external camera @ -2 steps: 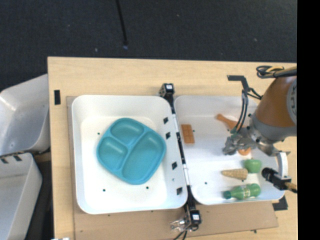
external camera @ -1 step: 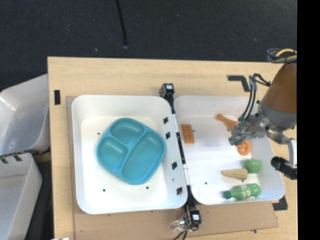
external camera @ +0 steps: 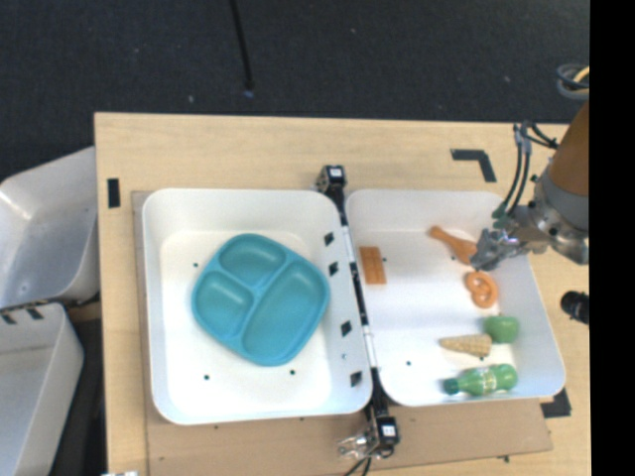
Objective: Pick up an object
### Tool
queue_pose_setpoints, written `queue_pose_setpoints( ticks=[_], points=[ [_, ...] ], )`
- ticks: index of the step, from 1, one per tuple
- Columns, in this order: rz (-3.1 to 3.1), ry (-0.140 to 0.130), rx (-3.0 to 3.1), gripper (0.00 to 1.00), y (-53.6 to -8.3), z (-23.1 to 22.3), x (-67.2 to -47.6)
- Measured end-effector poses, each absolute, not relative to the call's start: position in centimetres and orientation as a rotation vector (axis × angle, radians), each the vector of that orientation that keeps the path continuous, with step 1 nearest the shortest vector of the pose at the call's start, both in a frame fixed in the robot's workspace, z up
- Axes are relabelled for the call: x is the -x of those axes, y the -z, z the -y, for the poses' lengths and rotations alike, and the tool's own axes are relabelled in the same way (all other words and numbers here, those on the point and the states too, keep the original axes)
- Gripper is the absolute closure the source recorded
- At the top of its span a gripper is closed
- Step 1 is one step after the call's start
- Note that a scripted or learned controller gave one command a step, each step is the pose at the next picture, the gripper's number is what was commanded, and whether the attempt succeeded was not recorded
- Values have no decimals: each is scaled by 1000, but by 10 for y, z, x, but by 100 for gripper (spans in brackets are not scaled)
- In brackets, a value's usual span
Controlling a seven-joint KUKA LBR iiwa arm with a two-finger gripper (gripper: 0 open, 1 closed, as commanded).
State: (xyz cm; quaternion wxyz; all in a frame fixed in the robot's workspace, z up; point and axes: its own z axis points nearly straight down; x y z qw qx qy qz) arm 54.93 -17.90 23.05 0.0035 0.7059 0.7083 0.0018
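A grey arm with an orange band reaches in over the right-hand bin [external camera: 536,365], its pincer [external camera: 488,253] low at the bin's far right corner — the pick is not yet made, to judge from how things lie. Nothing can be seen raised off the bin floor, and whether the pincer is wide, narrow or closed on anything cannot be told from this height and slant.

The likeliest target is the orange carrot-shaped toy [external camera: 451,240], lying just to the left of the pincer, its thicker end apparently touching or tucked under the tool; the contact itself is too small to confirm. It looks like a short tapered piece, bright orange, flat on the white floor. Just below the pincer lies an orange ring-shaped piece [external camera: 481,289], close but seemingly apart from it.

Farther below sit a small green round object [external camera: 503,327], a pale cone [external camera: 466,344] and a green bottle [external camera: 481,380] on its side — all well clear of the tool. Well to the pincer's left, an orange block [external camera: 372,265] rests near the divider, and beyond it the left-hand bin [external camera: 159,365] carries a blue sectioned plate [external camera: 260,298].

What remains, by this reading: a firm close, then a lift.
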Motion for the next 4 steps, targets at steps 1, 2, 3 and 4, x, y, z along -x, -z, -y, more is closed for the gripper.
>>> queue_pose_setpoints(
  ticks=[1, 2, 3, 4],
  points=[
    [-2227, -4, -2212, 100, -237, 137, -571],
    [-2227, -2, -2213, 100, -228, 87, -590],
    [-2228, -4, -2212, 100, -232, 41, -614],
    [-2228, -4, -2213, 100, -233, -11, -637]
  ],
)
